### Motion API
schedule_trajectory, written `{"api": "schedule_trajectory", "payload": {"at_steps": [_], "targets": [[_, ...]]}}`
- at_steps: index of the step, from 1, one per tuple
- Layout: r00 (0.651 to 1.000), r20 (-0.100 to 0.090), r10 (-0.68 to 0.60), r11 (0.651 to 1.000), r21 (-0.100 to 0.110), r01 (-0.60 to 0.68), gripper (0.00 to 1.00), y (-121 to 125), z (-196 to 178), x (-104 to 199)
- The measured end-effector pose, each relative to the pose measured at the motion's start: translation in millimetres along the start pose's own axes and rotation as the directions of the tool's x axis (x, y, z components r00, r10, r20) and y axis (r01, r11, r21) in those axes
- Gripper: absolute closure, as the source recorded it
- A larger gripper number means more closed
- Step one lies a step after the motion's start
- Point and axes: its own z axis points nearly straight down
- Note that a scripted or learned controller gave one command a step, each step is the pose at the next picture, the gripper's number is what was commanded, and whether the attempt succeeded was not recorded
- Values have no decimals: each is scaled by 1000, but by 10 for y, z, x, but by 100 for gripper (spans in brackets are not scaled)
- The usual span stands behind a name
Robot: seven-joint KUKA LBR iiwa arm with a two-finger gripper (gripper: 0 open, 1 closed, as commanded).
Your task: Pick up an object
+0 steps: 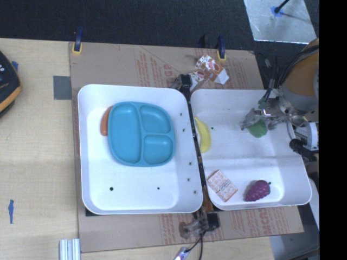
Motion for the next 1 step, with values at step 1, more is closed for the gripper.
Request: {"api": "schedule_trajectory", "payload": {"at_steps": [1], "targets": [[1000, 0, -3, 1000, 1, 3, 100, 4, -109, -4]]}}
